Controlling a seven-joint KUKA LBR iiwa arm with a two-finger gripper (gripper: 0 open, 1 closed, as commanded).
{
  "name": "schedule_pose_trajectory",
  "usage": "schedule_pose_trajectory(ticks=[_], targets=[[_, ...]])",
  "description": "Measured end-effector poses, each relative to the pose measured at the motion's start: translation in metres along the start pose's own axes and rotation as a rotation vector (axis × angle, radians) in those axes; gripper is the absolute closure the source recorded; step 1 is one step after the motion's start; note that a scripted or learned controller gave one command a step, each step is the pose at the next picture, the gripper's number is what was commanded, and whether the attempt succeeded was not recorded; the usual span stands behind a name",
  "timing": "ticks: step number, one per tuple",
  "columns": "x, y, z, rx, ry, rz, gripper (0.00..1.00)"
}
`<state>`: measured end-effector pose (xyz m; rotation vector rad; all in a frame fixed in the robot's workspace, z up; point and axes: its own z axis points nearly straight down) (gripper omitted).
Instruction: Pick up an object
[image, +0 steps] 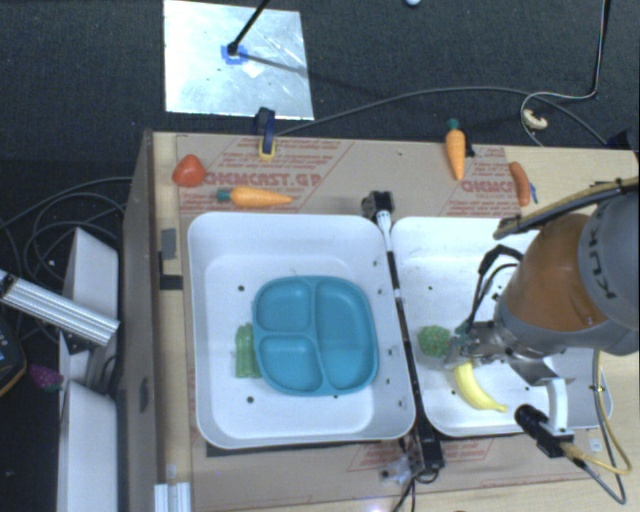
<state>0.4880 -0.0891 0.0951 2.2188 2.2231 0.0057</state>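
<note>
Judging risk first: tool sits low in right bin, between green lump and banana; grip state — cannot tell. It could nudge either aside. Left bin: blue tray, green piece at its 9 o'clock.

a robotics lab: a table faced with printed cardboard carries 2 white bins clamped side by side, loose cables trail over dark carpet, and toy carrots lie about.
</note>
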Motion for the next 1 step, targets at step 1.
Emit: schedule_pose_trajectory(ticks=[1], targets=[[0.0857, 0.0472, -0.09, -0.002, 0.0, -0.004, 1.0]])
